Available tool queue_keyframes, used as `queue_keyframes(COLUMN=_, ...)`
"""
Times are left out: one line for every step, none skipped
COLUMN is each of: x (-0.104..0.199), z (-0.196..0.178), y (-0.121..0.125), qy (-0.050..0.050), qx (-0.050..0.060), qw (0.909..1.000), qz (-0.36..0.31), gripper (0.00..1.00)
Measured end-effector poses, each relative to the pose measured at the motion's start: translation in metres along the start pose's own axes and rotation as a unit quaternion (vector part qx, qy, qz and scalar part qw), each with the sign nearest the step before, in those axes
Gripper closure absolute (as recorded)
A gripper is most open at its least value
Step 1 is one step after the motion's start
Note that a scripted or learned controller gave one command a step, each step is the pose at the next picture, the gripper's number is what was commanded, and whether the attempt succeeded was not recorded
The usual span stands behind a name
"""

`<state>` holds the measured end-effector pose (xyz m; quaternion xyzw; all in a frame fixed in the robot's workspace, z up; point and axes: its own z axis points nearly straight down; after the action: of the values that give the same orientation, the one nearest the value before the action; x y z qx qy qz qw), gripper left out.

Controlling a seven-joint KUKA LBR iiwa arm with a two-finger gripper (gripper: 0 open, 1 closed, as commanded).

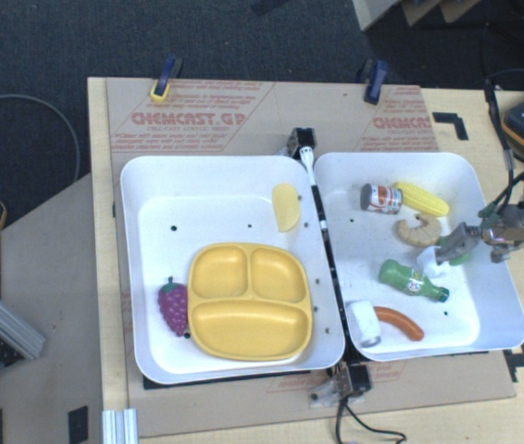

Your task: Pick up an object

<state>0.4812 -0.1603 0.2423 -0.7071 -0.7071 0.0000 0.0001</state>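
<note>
Camera view, claw [447, 251] at right of frame above glossy green bottle [412, 279], grip state unclear, moulded yellow sectioned plate [248, 301] lower centre, knobbly purple grapes [174, 305] beside it.

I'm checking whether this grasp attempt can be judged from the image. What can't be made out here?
- gripper, camera view: too small and blurred to show any contact with the green bottle.
- small can: label too small to read.
- Arm: cut off by the right edge.
</note>
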Motion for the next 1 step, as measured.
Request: queue_keyframes(x=-0.0001, z=-0.0107, y=0.0008, qy=-0.001, qx=-0.002, qw=1.0000, qz=0.000, gripper=1.00)
